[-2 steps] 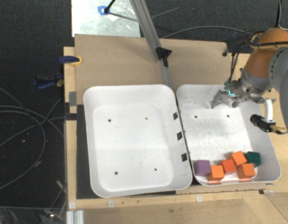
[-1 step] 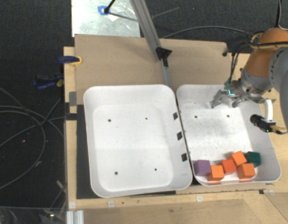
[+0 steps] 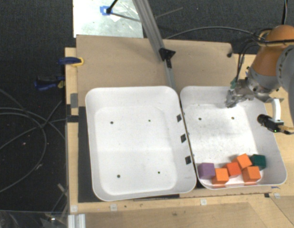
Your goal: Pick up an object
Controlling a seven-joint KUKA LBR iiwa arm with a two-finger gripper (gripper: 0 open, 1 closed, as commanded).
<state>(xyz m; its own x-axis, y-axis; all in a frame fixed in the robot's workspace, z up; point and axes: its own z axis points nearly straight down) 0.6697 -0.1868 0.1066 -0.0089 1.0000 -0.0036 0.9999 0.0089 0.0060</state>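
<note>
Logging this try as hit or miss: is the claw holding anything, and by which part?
Nothing is held. The claw hangs over the right bin's far end, apart from the blocks clustered at its near edge.

We see a brown wooden bench (image 3: 118, 61). Two white bins sit on it side by side, touching. The left bin (image 3: 137, 141) is big. The right bin (image 3: 223, 127) has little blocks (image 3: 232, 167) bunched in its near right corner

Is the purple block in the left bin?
No, the purple block lies in the right bin, at its near edge beside the orange blocks.
</note>
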